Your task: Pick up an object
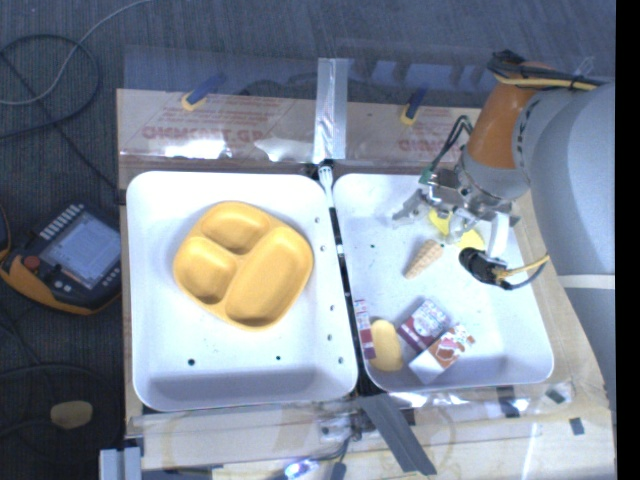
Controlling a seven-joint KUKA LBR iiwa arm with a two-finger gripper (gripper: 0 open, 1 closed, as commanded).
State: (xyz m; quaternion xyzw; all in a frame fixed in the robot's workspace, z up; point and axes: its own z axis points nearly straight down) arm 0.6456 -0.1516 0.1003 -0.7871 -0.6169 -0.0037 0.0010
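Observation:
My gripper (452, 208) hangs low over the back of the right bin (520, 368), below the arm's orange band (497, 128). A small yellow object (462, 230) lies directly under it, partly hidden by the gripper body. Just in front and to the left lies a tan ice-cream cone toy (423, 257). Near the bin's front edge are a yellow oval piece (386, 344), a purple-and-white carton (424, 325) and a red-and-white packet (447, 350).
The left bin (160, 368) holds a large yellow three-section plate (243, 262). A black cable loop with a yellow wire (495, 267) dangles from the wrist over the right bin. A handheld pendant (62, 258) lies on the floor at left.

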